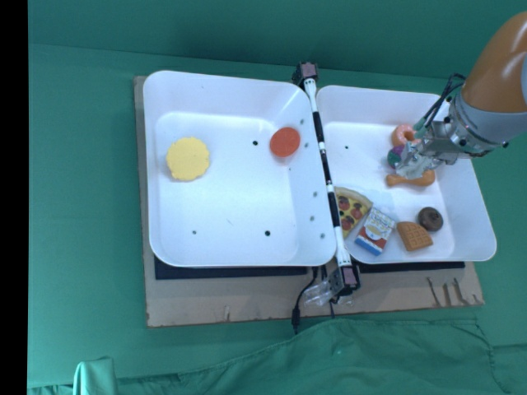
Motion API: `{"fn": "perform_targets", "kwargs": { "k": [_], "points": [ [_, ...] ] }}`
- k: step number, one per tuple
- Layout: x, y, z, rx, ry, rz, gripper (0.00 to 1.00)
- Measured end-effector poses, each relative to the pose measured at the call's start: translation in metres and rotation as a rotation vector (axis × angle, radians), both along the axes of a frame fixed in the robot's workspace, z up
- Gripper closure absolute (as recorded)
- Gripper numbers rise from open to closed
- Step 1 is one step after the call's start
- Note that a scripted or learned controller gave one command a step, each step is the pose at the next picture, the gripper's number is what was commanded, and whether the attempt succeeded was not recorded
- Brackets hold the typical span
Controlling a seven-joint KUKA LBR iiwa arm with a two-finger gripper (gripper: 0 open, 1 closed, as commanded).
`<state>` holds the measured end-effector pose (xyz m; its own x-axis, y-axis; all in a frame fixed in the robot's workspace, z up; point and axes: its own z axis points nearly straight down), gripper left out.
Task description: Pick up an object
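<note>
Our gripper (414, 164) hangs low in the right bin (469, 245), over an orange bone-shaped toy (411, 180) (pink donut (403, 133) just behind); we cannot tell its state. The toy looks light, stiff, slick; we'd pinch its narrow middle.

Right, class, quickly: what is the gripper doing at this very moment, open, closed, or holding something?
Gripper: low in the right bin, just above the orange bone-shaped toy; open or closed cannot be told, and no grasp is visible.
</note>
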<state>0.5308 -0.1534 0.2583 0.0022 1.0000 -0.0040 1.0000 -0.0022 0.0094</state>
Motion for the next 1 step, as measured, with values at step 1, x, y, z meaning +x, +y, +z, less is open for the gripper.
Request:
{"fn": "perform_targets", "kwargs": {
  "k": [1],
  "points": [
    [-0.0063, 0.0039, 0.0522, 0.0, -0.002, 0.0, 1.0]
  ]
}}
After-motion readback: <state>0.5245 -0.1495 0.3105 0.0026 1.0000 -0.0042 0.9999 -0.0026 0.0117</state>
